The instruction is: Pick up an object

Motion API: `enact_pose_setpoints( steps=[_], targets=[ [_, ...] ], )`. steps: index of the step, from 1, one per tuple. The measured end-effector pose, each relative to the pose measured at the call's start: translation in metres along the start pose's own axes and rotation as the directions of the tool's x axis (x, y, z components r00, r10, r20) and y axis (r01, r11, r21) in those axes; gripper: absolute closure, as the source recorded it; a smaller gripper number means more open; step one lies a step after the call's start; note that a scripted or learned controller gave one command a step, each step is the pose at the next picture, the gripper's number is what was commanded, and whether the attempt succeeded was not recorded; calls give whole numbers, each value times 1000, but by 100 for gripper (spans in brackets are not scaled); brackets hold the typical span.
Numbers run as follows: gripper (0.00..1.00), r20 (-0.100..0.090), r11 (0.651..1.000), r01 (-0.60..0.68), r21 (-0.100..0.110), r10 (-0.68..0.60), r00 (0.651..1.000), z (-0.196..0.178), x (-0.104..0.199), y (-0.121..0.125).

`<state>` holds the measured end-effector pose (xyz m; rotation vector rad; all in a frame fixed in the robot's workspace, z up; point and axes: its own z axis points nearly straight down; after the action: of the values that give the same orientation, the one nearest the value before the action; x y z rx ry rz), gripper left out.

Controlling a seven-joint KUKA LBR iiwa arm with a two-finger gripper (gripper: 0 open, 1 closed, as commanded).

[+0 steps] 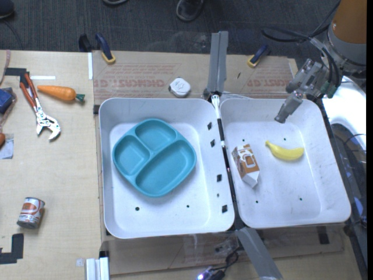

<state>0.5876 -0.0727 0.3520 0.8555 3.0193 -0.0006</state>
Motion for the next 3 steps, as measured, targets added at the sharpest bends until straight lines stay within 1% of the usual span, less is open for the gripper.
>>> enact_pose_setpoints(
  steps=[1,2,3],
  targets=[
    [0,-4,1000,-4,1,4,1000,128,56,-28],
    [0,-2,993,-116,0,116,993,260,42,-62],
    [0,1,998,-61,-1,61,998,259,-40,-44]
  ],
)
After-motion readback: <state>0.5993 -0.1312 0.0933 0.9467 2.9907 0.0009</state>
